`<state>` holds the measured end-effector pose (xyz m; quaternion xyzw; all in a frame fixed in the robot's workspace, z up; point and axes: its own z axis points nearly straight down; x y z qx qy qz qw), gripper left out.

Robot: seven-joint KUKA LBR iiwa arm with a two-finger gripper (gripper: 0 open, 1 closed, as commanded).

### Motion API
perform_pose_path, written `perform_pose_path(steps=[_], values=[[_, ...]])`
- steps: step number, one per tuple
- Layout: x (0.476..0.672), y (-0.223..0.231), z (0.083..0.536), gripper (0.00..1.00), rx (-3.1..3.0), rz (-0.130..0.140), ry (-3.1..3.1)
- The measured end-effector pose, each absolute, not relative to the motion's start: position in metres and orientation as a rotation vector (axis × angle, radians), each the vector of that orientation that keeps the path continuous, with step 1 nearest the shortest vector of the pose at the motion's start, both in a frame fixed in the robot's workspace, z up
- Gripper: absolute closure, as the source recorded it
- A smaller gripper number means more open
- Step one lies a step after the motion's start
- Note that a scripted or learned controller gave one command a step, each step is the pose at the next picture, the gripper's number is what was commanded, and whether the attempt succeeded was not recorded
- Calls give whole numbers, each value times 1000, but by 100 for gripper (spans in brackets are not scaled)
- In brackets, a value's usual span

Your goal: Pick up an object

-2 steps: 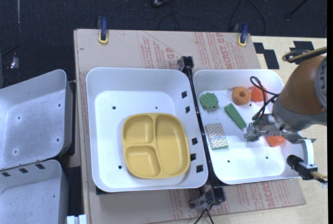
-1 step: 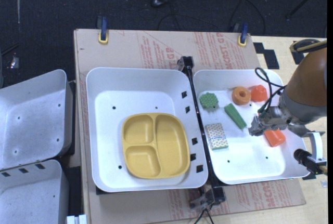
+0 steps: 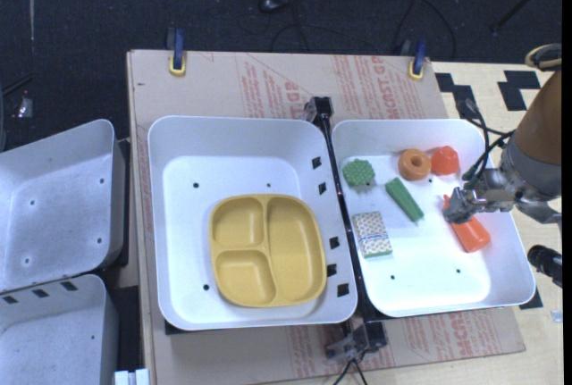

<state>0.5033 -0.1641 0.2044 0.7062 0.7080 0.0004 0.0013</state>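
Observation:
The right bin (image 3: pixel 429 285) holds several small items. A green knobbly piece (image 3: pixel 358 172) and a green bar (image 3: pixel 404 199) lie towards its left. Behind them sit an orange ring (image 3: pixel 414 163) and a red-orange block (image 3: pixel 444 161). A patterned box (image 3: pixel 372 234) lies by the bin's left wall. An orange-red block (image 3: pixel 473 235) rests near the right wall. My gripper (image 3: pixel 459 205) hangs low over that block's upper end, reaching in from the right. Its body hides the spot where the tips meet the block.
The left bin (image 3: pixel 179 160) carries a yellow divided plate (image 3: pixel 267 249). A black divider (image 3: pixel 332 187) runs between the two bins. Grey trays (image 3: pixel 54 196) lie off the bench to the left. The arm's orange band (image 3: pixel 545 129) stands over the right bin's edge.

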Motion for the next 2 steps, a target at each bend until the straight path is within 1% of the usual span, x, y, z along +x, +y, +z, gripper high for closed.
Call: perform_pose_path(steps=[1,2], values=[[504,-158,265,100,2214,3,2222],[520,-104,251,100,2215,-1,2228]])
